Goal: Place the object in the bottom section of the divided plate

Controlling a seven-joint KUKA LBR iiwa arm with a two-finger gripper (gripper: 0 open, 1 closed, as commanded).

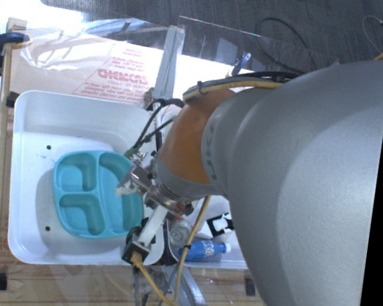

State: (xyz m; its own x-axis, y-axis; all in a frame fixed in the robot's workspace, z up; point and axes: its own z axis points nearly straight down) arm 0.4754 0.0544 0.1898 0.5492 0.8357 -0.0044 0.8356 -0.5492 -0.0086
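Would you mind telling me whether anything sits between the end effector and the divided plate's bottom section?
Nothing visible does: the end effector hangs over the right edge of the teal divided plate, whose bottom section looks bare.

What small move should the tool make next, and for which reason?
Probably a short shift toward the view's lower left, over the lower section of the divided plate: the tool sits at its rim nearest the arm, which hides whether it carries anything.

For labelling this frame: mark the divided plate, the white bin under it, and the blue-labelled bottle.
divided plate [84,213], camera view, bare floor of one compartment.
white bin [34,155], camera view, bare floor left of plate.
blue-labelled bottle [202,251], camera view, its blue label.
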